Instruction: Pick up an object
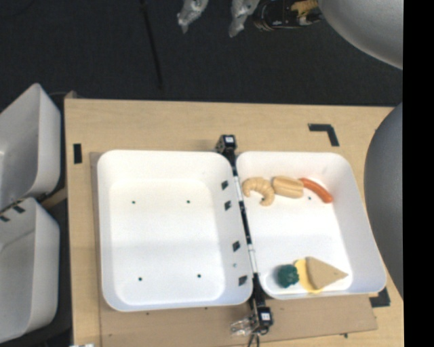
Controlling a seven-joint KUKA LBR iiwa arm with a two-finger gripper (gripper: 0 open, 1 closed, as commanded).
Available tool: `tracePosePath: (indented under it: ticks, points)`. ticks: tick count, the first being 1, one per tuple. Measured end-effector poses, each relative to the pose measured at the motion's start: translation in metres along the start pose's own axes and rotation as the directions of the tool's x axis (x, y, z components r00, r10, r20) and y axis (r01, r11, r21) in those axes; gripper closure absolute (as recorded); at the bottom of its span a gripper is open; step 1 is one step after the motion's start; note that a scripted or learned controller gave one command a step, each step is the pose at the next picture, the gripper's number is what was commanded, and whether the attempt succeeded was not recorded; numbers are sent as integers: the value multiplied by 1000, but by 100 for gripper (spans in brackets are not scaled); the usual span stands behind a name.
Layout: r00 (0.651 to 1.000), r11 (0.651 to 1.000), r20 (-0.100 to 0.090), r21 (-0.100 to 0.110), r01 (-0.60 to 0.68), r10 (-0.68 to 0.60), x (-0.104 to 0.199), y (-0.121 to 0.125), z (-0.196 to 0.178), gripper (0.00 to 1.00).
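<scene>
Two shallow white bins [163, 298] are seen side by side on a wooden bench. In the right bin's upper part lie a curled tan croissant-shaped toy [261, 190], a tan bread roll [288, 187] and an orange-red sausage [317, 190]. At its lower edge sit a teal lump [287, 275] and a tan wedge [325, 272].

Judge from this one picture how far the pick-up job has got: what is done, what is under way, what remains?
Nothing looks done. The croissant, bread roll and orange sausage lie along the right bin's far side; the green piece and tan wedge sit at its near edge. The gripper hangs high above the bench, holding nothing. Descent, grasp and lift all remain.
</scene>
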State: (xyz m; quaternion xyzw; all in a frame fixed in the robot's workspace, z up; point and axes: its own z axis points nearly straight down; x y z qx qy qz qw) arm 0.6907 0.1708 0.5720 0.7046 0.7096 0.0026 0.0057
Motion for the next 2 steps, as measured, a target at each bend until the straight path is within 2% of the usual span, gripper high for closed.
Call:
tracePosePath:
  ticks: [1, 2]
  points:
    - [1000, 1000, 0, -15, 1, -1, -1, 1, -11, 100]
    - [1000, 1000, -3, 11, -3, 3, 52, -1, 22, 100]
